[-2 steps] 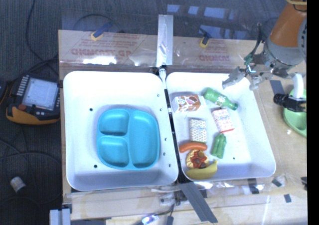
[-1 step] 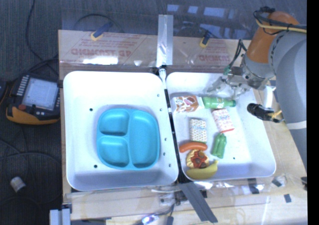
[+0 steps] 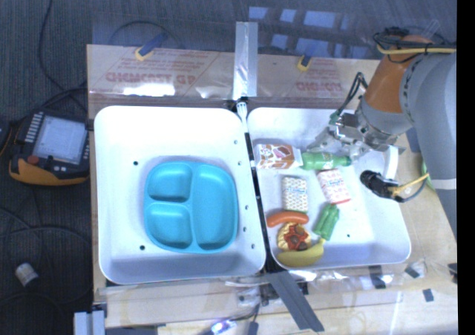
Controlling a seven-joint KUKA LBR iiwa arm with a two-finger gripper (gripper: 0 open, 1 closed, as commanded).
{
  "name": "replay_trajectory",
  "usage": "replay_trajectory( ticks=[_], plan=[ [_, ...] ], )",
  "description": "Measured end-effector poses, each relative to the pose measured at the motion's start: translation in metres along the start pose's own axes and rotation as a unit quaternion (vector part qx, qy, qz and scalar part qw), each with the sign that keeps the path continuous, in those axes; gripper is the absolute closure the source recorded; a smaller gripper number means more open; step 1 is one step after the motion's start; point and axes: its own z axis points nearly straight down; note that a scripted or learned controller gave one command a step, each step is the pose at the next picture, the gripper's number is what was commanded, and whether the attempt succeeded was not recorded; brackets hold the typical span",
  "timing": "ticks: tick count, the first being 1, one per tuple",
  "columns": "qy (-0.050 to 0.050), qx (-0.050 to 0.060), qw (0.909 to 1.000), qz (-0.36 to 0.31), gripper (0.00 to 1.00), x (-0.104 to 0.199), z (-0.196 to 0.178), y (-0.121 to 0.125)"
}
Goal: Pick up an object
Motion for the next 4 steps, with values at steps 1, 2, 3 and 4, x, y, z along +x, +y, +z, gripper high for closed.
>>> replay_trajectory(
  ticks=[1,2,3,4],
  plan=[
    [0.0,0.004,0.9997,0.023,0.0,0.019,-0.003,0.027],
    [-0.002,0.005,0.9974,-0.072,0.0,-0.002,-0.074,0.004],
    [0.002,0.005,0.9984,-0.057,0.0,-0.008,-0.005,-0.011],
    [0.002,0.004,0.9965,-0.083,0.0,0.022,-0.062,-0.006]
  ],
)
